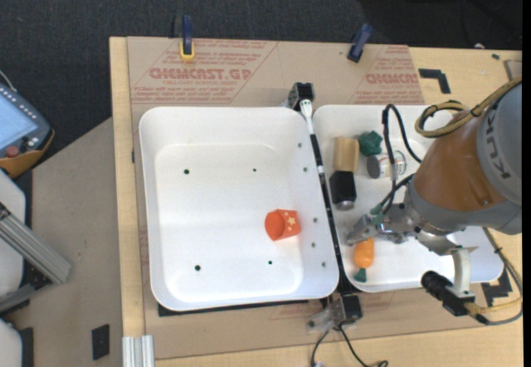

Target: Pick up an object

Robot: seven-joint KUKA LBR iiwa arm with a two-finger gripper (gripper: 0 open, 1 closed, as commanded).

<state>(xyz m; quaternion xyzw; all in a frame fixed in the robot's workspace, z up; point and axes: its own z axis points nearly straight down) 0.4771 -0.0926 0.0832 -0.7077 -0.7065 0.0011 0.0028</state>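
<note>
Grey arm (481, 166) with orange band, reaching in from the right, hand (371, 227) low, pointing left.

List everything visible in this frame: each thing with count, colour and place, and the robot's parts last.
Bins: 2, white, side by side on the bench.
Orange cup: 1, left bin, lower right part.
Tan block: 1, right bin, upper left.
Black block: 1, right bin, just below the tan block.
Green object: 1, right bin, right of the tan block.
Grey piece: 1, right bin, below the green object.
Orange ball: 1, right bin, near the lower edge.
Clamps: 2, blue, bench's far edge.
Gripper: 1, metal, over the right bin, above the orange ball.
Arm: 1, grey and orange, from the right.
</note>
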